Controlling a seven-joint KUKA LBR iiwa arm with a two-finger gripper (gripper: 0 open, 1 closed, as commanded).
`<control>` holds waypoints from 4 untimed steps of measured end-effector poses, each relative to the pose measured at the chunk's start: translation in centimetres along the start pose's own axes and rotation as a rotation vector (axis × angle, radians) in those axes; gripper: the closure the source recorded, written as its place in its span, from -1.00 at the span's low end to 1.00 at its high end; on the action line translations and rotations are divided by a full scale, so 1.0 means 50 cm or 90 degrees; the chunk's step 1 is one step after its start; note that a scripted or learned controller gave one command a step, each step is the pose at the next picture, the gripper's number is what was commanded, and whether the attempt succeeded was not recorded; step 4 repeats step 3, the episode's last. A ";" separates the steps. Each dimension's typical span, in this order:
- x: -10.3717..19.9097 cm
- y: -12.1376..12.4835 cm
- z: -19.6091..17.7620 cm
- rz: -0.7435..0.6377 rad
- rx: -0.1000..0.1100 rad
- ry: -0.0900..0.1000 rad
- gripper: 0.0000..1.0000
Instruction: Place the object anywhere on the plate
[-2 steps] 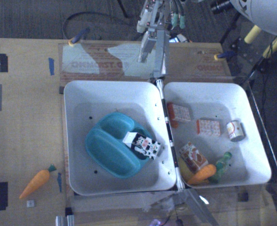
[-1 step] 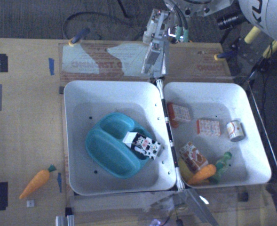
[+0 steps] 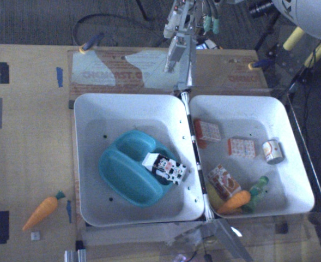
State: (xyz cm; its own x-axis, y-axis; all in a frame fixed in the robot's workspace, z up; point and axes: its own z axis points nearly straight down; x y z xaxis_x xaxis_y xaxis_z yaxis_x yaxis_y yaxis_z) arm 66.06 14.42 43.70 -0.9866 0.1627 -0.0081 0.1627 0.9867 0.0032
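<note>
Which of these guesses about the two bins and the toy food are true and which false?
1. A black-and-white carton lies on the blue plate. True.
2. The plate sits in the right bin. False: it sits in the left bin.
3. One carrot lies on the bench outside both bins. True.
4. The gripper is down among the things in the right bin. False: it hangs beyond the bins' far edge.
5. A small can lies in the right bin. True.

My arm (image 3: 307, 4) has a white rounded housing with dark lettering; my gripper (image 3: 177, 59) is slim, metallic grey, with cabling.
</note>
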 end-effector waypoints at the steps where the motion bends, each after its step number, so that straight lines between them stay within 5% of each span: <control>1: 0.009 0.066 0.000 -0.038 -0.001 0.000 -1.00; 3: 0.005 0.113 -0.001 -0.255 -0.001 -0.001 -1.00; 4: 0.005 0.113 -0.001 -0.255 -0.001 -0.001 -1.00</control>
